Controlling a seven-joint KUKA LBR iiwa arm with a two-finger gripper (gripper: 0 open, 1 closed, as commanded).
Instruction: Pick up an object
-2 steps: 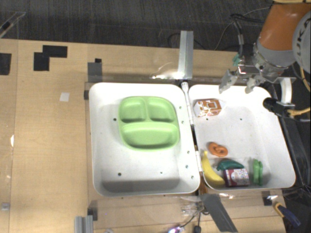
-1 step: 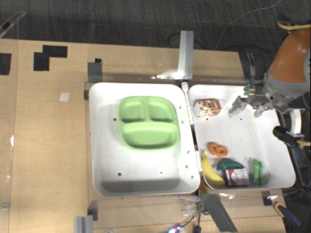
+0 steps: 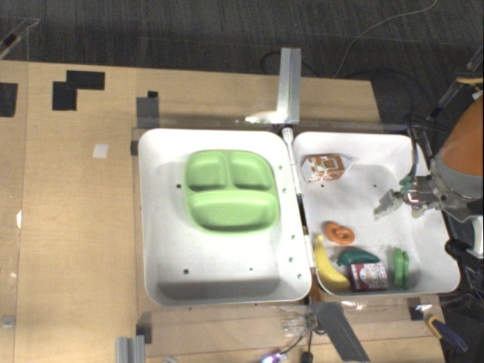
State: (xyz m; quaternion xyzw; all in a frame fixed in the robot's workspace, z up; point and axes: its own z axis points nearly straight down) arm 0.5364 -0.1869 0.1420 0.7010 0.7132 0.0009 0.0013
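Observation:
My gripper (image 3: 395, 200) hangs over the right part of the right bin (image 3: 378, 146), above bare white floor, and touches none of the objects. A white and brown snack packet (image 3: 324, 168) lies at the bin's back left. Along the front edge lie an orange ring-shaped toy (image 3: 339, 233), a yellow banana (image 3: 327, 266), a teal piece (image 3: 358, 257) and a dark red can with a green lid (image 3: 378, 274). The nearest object, the orange toy, lies to the gripper's lower left.
The left bin (image 3: 162, 225) holds a green divided plate (image 3: 229, 189). A metal post (image 3: 290, 85) stands behind the wall shared by the two bins. The arm's orange band (image 3: 463, 144) is at the right edge, with cables around it.

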